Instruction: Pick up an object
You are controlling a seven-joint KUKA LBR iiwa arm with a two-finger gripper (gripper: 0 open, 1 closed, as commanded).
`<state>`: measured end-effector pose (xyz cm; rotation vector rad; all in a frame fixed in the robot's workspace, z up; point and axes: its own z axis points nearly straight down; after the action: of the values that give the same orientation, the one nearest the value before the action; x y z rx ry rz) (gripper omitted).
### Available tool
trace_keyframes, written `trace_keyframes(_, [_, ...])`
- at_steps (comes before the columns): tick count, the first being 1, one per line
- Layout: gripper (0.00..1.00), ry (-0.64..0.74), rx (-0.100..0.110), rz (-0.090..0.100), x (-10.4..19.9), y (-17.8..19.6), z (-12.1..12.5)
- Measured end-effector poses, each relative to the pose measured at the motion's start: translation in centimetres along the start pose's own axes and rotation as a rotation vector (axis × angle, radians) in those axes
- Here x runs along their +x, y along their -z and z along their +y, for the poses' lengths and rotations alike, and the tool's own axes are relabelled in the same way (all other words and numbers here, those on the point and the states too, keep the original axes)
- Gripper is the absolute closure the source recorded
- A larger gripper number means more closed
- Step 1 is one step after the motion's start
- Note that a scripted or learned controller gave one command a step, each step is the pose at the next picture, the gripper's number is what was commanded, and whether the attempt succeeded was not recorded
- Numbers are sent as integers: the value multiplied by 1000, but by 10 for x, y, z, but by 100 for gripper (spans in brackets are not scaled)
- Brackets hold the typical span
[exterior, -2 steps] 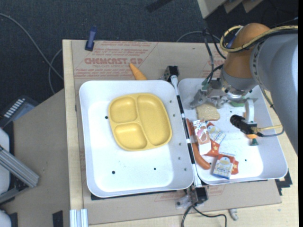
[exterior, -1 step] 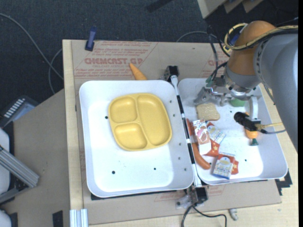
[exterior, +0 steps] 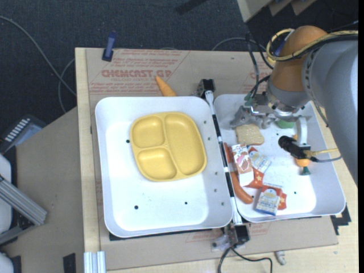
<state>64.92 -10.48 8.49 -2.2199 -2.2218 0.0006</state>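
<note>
Your claw (exterior: 250, 117), whose state I could not tell, hung over the bread slice (exterior: 249, 134) near the right bin's (exterior: 330, 195) far edge; it looked light, soft, best pinched across its edges.

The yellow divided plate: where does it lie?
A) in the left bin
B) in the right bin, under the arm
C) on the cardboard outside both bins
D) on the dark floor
A: the yellow divided plate rests flat inside the left bin, while the toast slice and snack packets lie in the right bin.
</note>
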Motion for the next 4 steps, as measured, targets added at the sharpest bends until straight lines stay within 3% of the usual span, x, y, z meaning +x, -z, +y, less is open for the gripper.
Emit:
trace_keyframes(1, [0, -1, 1, 0, 4, 0, -7])
trace_keyframes(2, [0, 0, -4, -2, -13, 0, 18])
trace_keyframes(3, [0, -1, 0, 0, 8, 11, -13])
trace_keyframes(4, [0, -1, -3, -1, -11, 0, 17])
